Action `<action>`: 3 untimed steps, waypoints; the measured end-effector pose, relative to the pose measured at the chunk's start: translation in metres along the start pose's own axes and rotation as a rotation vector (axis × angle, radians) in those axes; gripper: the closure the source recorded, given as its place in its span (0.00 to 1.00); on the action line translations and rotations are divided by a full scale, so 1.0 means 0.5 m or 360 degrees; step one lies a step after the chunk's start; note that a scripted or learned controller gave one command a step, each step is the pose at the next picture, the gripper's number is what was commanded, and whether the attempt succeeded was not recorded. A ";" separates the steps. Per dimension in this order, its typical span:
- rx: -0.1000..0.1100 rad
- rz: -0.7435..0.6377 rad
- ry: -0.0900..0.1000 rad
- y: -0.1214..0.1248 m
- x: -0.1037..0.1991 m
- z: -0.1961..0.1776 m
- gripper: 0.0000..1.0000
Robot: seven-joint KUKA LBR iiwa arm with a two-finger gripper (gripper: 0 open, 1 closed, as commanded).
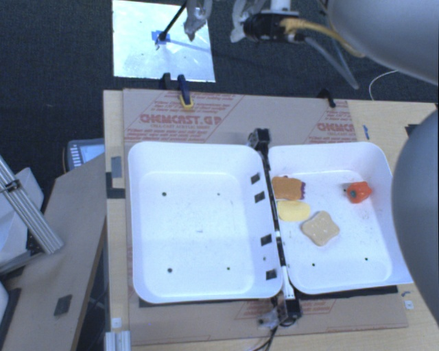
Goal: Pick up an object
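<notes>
Camera view: the gripper point(216, 19) sits at the top edge, above the bench; its state cannot be determined. The right bin point(384, 274) contains an orange block point(287, 188), yellow disc point(293, 211), tan toast-shaped piece point(320, 228) and red-orange item point(357, 192).

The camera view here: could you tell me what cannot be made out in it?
- Gripper: cut off by the top edge, so its finger state is unclear.
- Orange-and-purple item: too small to identify.
- Right bin: the blurred grey arm covers its right rim.
</notes>
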State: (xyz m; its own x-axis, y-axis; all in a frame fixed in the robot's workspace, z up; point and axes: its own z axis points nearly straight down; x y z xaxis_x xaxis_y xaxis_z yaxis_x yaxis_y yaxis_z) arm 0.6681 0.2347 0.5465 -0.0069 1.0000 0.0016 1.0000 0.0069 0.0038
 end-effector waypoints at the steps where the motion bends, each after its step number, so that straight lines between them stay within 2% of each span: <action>1: -0.0004 -0.0006 0.0001 0.000 0.001 -0.023 1.00; 2: -0.0003 -0.0007 0.0001 0.000 0.001 -0.022 0.00; 3: -0.0007 -0.0013 0.0002 0.000 0.002 -0.046 1.00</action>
State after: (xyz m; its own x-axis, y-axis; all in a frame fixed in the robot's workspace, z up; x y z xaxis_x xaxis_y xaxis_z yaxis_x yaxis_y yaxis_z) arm 0.6679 0.2354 0.5693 -0.0148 0.9999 0.0029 0.9999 0.0148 0.0083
